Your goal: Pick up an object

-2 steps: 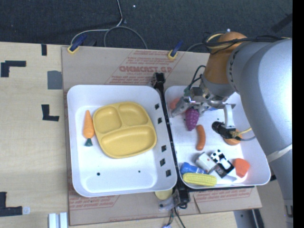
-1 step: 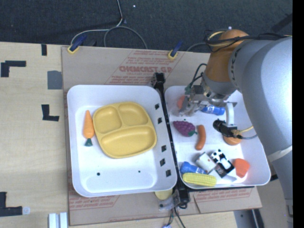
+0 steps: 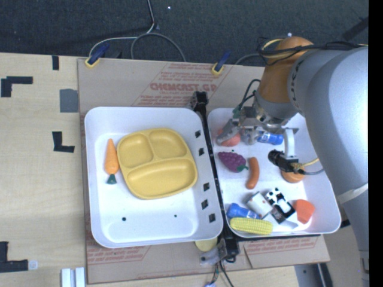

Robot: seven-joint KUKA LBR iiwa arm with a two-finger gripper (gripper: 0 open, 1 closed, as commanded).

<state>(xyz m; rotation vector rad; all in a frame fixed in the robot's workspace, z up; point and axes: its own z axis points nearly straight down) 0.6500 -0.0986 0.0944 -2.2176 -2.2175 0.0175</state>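
Jaws (image 3: 238,130) low in right bin (image 3: 326,202) among toys; left bin (image 3: 99,121) holds yellow tray (image 3: 157,162).

Pink toy (image 3: 230,139) lies in right bin's (image 3: 323,190) far-left corner.

Two white bins (image 3: 96,160) on bench (image 3: 36,190)

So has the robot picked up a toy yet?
Not yet. The gripper is down in the right bin, right at a pinkish toy, but nothing looks lifted. The grapes, sausage and corn lie in the bin. Grabbing and lifting are left.
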